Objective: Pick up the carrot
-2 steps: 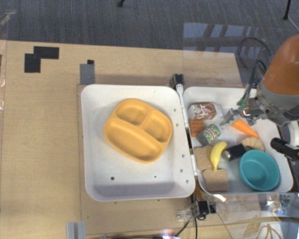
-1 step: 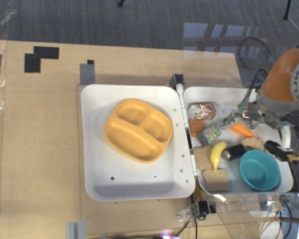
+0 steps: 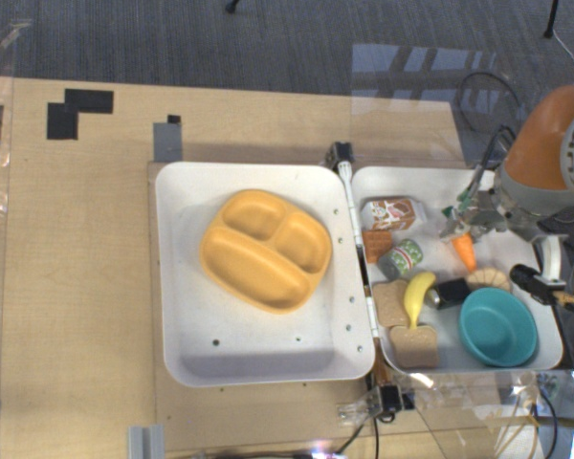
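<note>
The worktop (image 3: pixel 77 304) is pale wood with black squares (image 3: pixel 77 111) near its far left corner. Both bins (image 3: pixel 268 361) are white. The divided plate (image 3: pixel 266 249) is yellow-orange, the bowl (image 3: pixel 498 326) teal, the banana (image 3: pixel 417 297) yellow, the carrot (image 3: pixel 466 251) orange (like the arm's band (image 3: pixel 545 142)). The floor (image 3: pixel 268 27) is dark grey.

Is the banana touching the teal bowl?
Apart. The camera view shows the banana left of the teal bowl, with a dark object and bare bin floor between them.
</note>
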`<state>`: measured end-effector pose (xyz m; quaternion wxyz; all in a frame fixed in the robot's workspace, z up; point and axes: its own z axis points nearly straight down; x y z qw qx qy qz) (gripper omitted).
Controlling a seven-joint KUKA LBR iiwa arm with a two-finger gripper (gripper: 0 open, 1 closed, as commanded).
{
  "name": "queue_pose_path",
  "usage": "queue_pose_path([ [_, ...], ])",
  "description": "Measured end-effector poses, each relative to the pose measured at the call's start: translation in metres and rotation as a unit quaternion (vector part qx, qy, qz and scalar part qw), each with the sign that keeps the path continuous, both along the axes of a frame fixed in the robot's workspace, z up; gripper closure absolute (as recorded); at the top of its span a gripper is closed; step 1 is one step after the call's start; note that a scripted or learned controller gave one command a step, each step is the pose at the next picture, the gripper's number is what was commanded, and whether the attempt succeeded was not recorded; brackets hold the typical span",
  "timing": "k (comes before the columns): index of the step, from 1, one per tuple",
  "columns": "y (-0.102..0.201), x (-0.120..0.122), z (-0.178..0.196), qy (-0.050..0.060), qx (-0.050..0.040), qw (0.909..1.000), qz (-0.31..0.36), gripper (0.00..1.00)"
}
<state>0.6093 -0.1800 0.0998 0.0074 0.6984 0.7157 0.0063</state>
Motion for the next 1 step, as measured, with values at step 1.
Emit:
queue_pose_path([
  [1,0.0503,-0.0007,0.0785,0.004,0.0012,0.9981,-0.061,1.0],
])
